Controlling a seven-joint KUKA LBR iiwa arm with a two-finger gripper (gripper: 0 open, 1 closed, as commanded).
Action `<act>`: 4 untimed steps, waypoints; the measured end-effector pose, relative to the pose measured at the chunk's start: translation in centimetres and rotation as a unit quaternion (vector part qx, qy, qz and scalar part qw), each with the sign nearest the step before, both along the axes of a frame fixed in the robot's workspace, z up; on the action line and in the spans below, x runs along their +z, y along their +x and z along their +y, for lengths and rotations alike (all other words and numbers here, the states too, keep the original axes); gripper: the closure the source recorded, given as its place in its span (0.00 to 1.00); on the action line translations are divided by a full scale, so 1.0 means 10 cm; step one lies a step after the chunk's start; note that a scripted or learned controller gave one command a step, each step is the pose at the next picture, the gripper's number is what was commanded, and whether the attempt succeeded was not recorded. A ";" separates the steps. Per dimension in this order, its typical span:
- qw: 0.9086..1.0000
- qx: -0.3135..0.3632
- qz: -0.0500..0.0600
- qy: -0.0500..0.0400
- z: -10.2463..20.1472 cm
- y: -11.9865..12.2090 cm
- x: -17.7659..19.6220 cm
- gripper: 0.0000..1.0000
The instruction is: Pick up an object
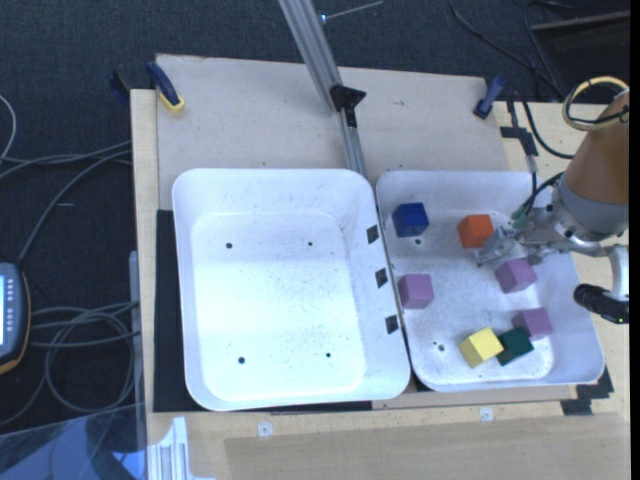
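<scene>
The left bin (270, 288) at frame centre-left needs nothing from you. In the right bin (440, 363) lie a blue cube (410, 218), a purple cube (415, 290), a yellow cube (481, 346) and an orange cube (475, 230). The end effector (497, 249) sits just beside the orange cube at centre right; I cannot tell its state. Centre it squarely over one cube before descending. No writing is legible.

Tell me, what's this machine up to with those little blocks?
A robot arm reaches in from the right over the right bin, which holds small coloured blocks. Its hand is low between the orange block and a purple block. Nothing is visibly lifted yet. The blue block and yellow block lie untouched.
</scene>
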State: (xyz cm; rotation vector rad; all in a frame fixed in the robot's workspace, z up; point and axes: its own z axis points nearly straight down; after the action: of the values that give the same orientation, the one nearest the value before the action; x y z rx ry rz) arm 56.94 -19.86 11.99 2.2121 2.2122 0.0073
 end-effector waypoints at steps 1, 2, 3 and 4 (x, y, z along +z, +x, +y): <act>1.000 0.001 -0.002 0.000 0.00 0.01 0.10 1.00; 1.000 0.001 0.003 0.002 0.02 0.09 0.56 1.00; 1.000 0.001 0.002 0.002 0.02 0.11 1.11 1.00; 1.000 0.004 0.004 0.004 0.61 0.18 1.19 1.00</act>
State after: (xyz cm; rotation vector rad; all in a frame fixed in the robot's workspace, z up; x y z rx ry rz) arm 58.76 -13.78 23.87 2.2120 2.2291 0.0064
